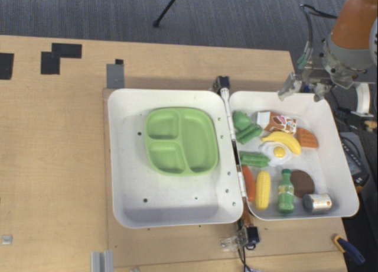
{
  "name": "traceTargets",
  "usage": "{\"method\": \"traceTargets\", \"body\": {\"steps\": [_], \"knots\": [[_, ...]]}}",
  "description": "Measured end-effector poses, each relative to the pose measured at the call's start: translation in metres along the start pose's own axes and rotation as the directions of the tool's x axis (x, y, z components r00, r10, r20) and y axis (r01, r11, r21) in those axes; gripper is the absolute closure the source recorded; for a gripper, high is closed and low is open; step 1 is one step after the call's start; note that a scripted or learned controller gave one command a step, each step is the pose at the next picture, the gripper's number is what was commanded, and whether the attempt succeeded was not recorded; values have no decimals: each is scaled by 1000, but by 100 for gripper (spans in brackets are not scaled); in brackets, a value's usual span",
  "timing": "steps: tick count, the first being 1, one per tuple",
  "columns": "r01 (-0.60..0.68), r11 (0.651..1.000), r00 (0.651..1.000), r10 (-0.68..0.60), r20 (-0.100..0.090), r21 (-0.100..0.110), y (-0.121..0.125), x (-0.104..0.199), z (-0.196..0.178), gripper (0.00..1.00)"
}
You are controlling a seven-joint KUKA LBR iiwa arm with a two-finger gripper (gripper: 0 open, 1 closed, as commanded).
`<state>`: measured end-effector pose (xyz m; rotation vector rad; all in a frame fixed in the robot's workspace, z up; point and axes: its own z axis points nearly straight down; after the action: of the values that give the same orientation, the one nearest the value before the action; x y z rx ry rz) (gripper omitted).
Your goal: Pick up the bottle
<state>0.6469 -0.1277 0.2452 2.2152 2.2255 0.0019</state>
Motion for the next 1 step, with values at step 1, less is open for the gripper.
{"method": "traceTargets", "body": {"steps": [1], "knots": [[4, 1000, 1000, -4, 1, -4, 1, 1, -11, 100]]}}
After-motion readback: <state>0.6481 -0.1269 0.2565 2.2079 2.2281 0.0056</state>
